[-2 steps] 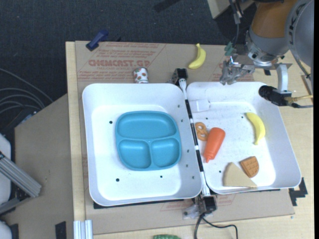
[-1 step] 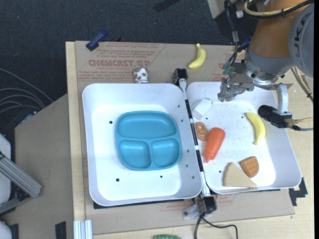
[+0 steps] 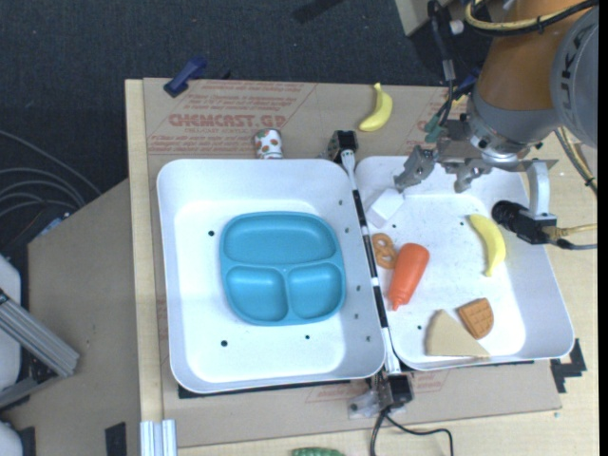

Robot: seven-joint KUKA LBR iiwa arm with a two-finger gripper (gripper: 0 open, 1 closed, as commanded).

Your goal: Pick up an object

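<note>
Overhead, the gripper [image 3: 440, 171] hangs with fingers spread and empty above the right bin [image 3: 541, 297], well apart from the carrot [image 3: 408, 273].

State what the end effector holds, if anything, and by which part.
Nothing. The end effector is open above the right bin's far edge, with nothing between its fingers.

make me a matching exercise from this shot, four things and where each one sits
Things:
1. blue tray
2. carrot
3. banana on the bench
4. banana in the bin

Places:
a. on the board above the bins
b. right bin, near its left wall
c. middle of the left bin
d. right bin, right part

Pairs: 1-c, 2-b, 3-a, 4-d
</note>
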